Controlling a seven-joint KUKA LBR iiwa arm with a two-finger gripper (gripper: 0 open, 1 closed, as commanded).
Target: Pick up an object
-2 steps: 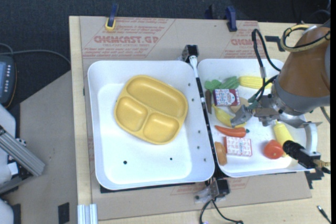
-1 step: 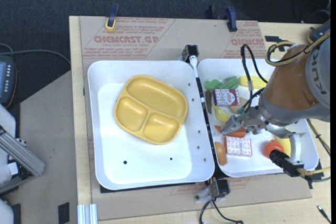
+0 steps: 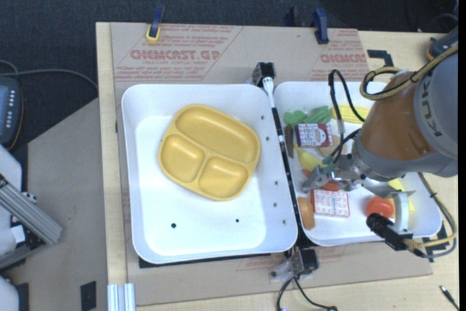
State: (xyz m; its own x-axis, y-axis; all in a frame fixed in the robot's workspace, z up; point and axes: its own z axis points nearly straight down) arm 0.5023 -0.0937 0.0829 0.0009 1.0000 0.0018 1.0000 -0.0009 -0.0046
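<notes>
My gripper [image 3: 325, 175] hangs low in the right bin [image 3: 342, 235], among the objects near its middle. Right under it lie a yellow piece [image 3: 312, 157] and a red and white box [image 3: 331, 205]. A small carton with a red label [image 3: 314, 135] stands just behind, with a green item [image 3: 306, 116] and a yellow banana-like item [image 3: 351, 113] further back. An orange piece [image 3: 306, 213] lies at the bin's front left. An orange ball [image 3: 378, 206] and a yellow item [image 3: 405, 209] sit at the front right. The arm's orange band [image 3: 397, 131] hides part of the bin.
The left bin [image 3: 145, 178] holds a yellow divided plate [image 3: 210, 151]. A black clamp bar [image 3: 277, 129] runs between the two bins. Cables [image 3: 342, 87] loop over the right bin's back edge, and blue clamps [image 3: 320, 25] grip the bench's far edge.
</notes>
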